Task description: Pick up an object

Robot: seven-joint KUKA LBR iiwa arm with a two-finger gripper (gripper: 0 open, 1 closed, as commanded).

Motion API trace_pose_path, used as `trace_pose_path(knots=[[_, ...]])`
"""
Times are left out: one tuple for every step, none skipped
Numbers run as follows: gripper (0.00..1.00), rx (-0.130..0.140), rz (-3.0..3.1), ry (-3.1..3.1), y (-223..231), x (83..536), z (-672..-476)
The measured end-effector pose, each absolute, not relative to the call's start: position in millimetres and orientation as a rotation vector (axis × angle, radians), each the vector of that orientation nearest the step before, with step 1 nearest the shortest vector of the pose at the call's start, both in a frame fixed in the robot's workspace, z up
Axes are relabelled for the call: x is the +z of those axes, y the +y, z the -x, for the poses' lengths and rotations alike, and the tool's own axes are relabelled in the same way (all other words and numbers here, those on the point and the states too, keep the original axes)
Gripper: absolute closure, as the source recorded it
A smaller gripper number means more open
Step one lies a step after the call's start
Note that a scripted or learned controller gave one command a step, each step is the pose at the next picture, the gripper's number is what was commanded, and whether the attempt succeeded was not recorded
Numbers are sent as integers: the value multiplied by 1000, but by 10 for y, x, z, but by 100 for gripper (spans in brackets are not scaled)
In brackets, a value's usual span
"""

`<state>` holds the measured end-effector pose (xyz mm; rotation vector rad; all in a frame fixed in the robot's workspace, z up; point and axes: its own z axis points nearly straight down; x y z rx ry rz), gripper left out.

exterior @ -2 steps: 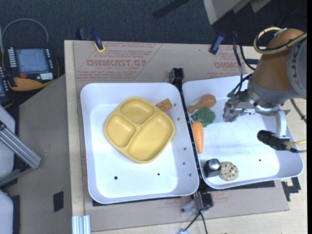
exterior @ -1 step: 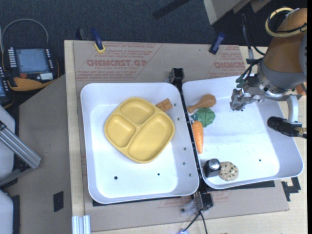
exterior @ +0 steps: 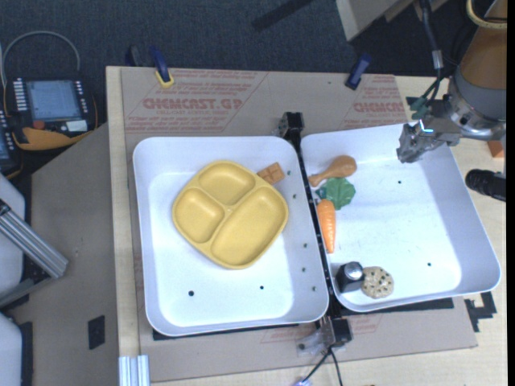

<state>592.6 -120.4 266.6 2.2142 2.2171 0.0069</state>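
The right bin (exterior: 418, 240) holds a tan chicken drumstick (exterior: 334, 170), a green broccoli piece (exterior: 338, 192), an orange carrot (exterior: 326, 224), a small black and silver round object (exterior: 349, 275) and a cookie (exterior: 376, 282). My gripper (exterior: 410, 149) hangs over the bin's far right part, well right of the drumstick, and I see nothing between its fingers. The left bin (exterior: 161, 288) carries a yellow divided plate (exterior: 231, 213) with a small orange block (exterior: 271, 172) at its far edge.
Both bins rest on a cardboard sheet (exterior: 241, 95) clamped at the back by two clips (exterior: 163, 75). A pendant with a screen (exterior: 50, 103) lies off the bench at the left. The arm's grey wrist (exterior: 475, 95) enters from the upper right.
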Motion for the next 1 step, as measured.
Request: trace_pose_path(knots=[[100, -1, -2219, 2228, -665, 2693, -5768]])
